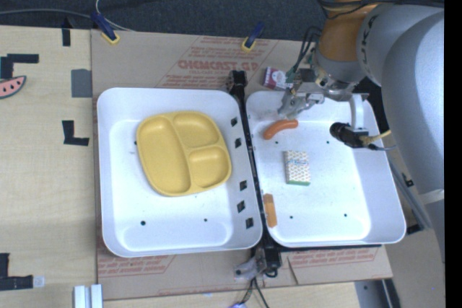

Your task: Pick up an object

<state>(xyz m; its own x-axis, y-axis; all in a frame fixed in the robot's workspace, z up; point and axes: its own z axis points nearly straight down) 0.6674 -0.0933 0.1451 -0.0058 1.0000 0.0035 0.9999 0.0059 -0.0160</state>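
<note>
Two shallow white plastic bins with rounded corners are set side by side on a brown cardboard sheet [195,61] printed with red lettering, and the right bin [361,220] is taken here as the landmark.

At that bin's near left edge, against the black divider between the bins, a small orange carrot-shaped piece [270,210] is laid lengthwise. Near the middle of the right bin's smooth floor, a small rectangular packet [297,167] is seen lying flat, pale with a dotted texture and a greenish rim. Beyond it, toward the bin's far left corner, a slim orange sausage-shaped object [279,128] is laid, slightly curved and glossy.

To the left of the right bin, the left bin [119,220] is occupied by a yellow matte plastic plate [184,153] with three rounded compartments, set at a tilt.

Over the far part of the right bin, just beyond the sausage shape, the gripper [292,103] is held low, its metal fingers pointed down and to the left. Nothing is seen between them; how far apart they stand cannot be told. Behind it the wide grey arm with its orange band is seen reaching in from the right.

Just past the right bin's far rim, a small box [273,77] with a dark red label is placed on the cardboard. Further off, two yellow-and-blue clamps are fixed to the cardboard's far edge.
</note>
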